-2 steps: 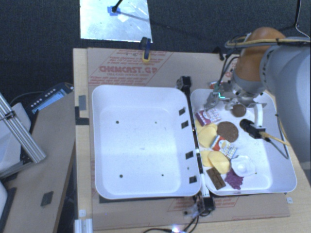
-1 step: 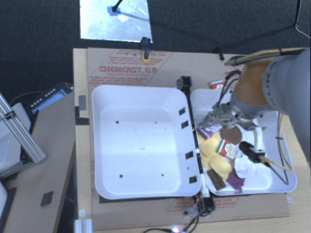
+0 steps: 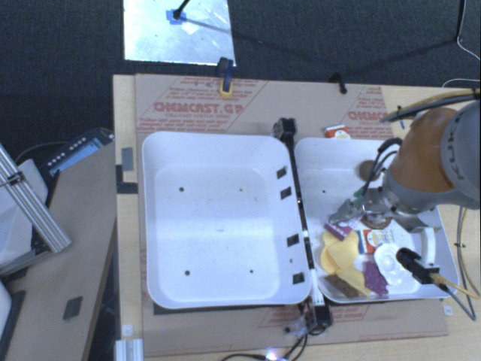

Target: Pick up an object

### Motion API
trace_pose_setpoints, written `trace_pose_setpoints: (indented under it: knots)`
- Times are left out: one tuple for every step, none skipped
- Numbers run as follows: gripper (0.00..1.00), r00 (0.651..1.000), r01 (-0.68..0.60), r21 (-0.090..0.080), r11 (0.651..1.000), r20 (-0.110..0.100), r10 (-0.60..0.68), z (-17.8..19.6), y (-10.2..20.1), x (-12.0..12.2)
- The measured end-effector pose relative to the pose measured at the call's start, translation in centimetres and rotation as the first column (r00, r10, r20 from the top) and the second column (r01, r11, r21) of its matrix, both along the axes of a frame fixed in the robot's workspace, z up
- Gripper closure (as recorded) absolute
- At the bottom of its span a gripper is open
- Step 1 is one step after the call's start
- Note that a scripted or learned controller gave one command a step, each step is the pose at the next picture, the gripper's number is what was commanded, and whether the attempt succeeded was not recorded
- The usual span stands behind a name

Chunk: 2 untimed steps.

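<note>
Hovering low over the right bin (image 3: 323,173), the claw (image 3: 352,213), whose grip I cannot tell, must settle onto the purple packet (image 3: 340,229) at its seven o'clock.

text: "CHEMCAST GP" in red letters | on: flat brown protective sheet (image 3: 197,100) under the two white bins, far left of the gripper and behind it | second print: same red lettering, partly cut off, on the sheet just behind the gripper | other labels: too small to read
</note>
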State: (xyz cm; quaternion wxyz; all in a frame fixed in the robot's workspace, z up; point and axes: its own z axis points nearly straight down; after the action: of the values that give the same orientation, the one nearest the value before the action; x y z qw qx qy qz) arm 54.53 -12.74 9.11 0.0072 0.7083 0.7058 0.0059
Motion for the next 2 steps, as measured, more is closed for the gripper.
trace_pose_setpoints:
  knots:
    - [1.0,1.0,-0.006,0.001,1.0,0.004,0.006,1.2,0.3,0.3]
    - [1.0,1.0,-0.004,0.003,1.0,-0.018,0.004,6.0,1.6,-5.1]
